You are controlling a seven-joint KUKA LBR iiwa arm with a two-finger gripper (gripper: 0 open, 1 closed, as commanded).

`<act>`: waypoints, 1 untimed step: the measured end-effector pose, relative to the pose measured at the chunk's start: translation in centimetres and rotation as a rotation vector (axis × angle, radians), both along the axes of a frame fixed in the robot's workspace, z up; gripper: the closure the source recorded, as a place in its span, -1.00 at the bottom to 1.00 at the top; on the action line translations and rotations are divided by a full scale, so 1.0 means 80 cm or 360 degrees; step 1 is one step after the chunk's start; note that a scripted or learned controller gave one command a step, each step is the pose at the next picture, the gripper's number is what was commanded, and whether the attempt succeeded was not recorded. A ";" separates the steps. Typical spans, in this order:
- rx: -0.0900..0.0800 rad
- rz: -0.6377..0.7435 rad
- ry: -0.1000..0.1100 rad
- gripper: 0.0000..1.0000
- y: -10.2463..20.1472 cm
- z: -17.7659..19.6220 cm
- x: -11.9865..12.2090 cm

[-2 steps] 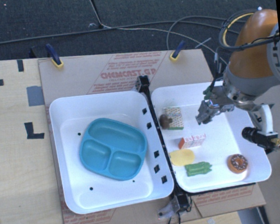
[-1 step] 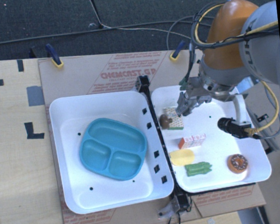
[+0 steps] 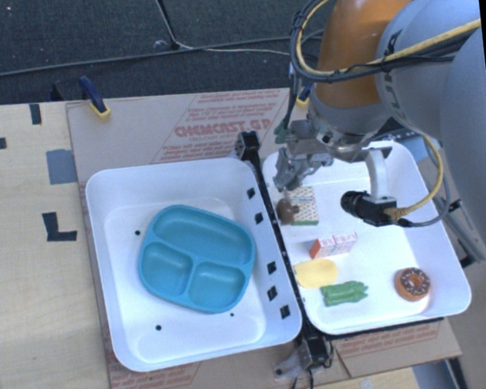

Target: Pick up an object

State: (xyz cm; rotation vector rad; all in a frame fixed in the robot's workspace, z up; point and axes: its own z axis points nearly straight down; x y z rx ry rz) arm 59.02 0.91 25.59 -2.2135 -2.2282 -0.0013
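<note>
grey metal gripper (image 3: pixel 293 175) hangs low over the right white plastic bin (image 3: pixel 381 261), close to the wall it shares with the left white bin (image 3: pixel 113 204). cannot tell from this angle whether it is apart or together; nothing is visibly held.

likely target: small brown rounded object (image 3: pixel 286 213), just below the gripper in view and touching a pale patterned flat packet (image 3: pixel 305 204) beside it.

further below the gripper: small red-and-white carton (image 3: pixel 333 244), then a yellow soft-looking lump (image 3: pixel 316 271), then a green bumpy toy vegetable (image 3: pixel 344 292). a brown frosted toy doughnut (image 3: pixel 412 284) lies well apart, toward the far corner. a blue divided plastic plate (image 3: pixel 196 257) sits across the shared wall from the gripper.

risks (judgement):
- the brown object is small and round, so it may roll or squirt out on closing.
- it sits near the shared wall, so a descent slightly off line could strike the rim.
- the packet touches it, so the grasp could catch both, or slide off the flat packet and come up empty.
</note>
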 end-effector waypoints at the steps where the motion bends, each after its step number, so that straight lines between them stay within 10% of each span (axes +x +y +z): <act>1: 0.0000 0.0000 0.0000 1.00 0.068 -0.001 0.026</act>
